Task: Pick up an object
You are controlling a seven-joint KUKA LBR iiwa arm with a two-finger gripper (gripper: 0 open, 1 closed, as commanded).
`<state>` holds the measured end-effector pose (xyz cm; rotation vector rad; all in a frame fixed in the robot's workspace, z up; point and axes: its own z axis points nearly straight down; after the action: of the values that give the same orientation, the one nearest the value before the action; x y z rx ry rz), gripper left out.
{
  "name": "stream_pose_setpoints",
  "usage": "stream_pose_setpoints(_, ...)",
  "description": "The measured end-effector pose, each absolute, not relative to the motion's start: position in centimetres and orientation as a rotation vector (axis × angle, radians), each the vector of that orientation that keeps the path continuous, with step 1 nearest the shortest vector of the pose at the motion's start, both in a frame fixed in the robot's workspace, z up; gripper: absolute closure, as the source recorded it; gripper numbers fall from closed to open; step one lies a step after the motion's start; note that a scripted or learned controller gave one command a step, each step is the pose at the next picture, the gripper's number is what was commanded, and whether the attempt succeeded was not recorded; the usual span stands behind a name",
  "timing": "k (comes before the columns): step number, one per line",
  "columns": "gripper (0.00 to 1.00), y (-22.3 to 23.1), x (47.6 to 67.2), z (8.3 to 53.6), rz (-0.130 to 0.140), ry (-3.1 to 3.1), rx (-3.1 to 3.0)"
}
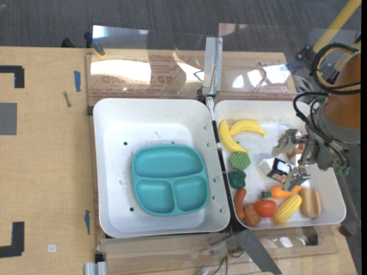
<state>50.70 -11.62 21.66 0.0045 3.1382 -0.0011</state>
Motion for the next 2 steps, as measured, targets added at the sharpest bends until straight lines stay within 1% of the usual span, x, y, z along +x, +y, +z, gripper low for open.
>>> stream_pose_setpoints(1, 0.00, -10.1, 57.0, 9.6, 0.000, 3.109, 0.403)
stream_pose_setpoints(2, 0.00, -11.0, 63.5, 9.0, 0.000, 3.062, 0.779)
